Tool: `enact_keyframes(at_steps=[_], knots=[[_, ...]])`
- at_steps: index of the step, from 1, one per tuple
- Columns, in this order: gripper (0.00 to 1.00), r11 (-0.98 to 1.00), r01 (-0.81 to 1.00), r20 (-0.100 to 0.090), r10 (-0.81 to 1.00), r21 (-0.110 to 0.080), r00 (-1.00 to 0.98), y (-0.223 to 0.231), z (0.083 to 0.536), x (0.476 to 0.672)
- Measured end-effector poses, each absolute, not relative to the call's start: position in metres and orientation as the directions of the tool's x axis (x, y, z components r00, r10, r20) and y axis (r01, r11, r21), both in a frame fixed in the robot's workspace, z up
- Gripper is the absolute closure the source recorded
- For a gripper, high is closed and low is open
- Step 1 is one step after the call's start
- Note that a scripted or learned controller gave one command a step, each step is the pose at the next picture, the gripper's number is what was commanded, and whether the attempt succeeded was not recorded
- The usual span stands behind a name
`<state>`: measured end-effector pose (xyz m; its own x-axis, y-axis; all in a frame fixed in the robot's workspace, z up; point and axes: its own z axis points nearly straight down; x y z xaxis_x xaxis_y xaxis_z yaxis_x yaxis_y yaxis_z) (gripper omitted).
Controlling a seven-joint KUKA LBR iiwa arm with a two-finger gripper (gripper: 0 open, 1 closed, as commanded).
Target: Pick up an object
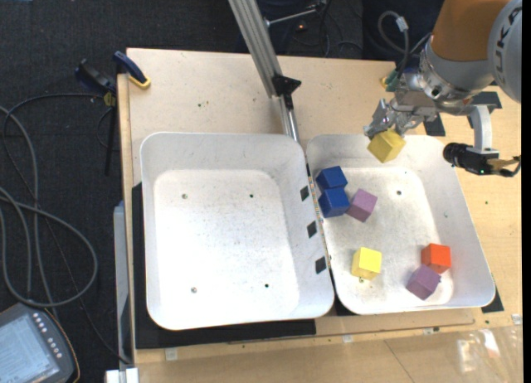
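Over right bin (465,232), hand (387,128) half-hiding yellow block (386,147)

The arm (477,16) enters from the upper right of the camera view, its broad orange band sitting above the grey wrist. The wrist points down and toward the left, carrying the gripper (388,128) at its lower end. The gripper's 2 fingers are closed around a yellow cube (386,147), which hangs tilted just below the metal fingertips, above the far rim of the right-hand bin.
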<state>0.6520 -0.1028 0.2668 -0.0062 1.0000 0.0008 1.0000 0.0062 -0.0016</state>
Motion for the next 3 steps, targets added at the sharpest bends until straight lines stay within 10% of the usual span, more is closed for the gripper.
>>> enact_keyframes(at_steps=[3], knots=[[1.0,0.007,1.0,0.002,1.0,-0.004,-0.007,0.032,0.237,0.572]])
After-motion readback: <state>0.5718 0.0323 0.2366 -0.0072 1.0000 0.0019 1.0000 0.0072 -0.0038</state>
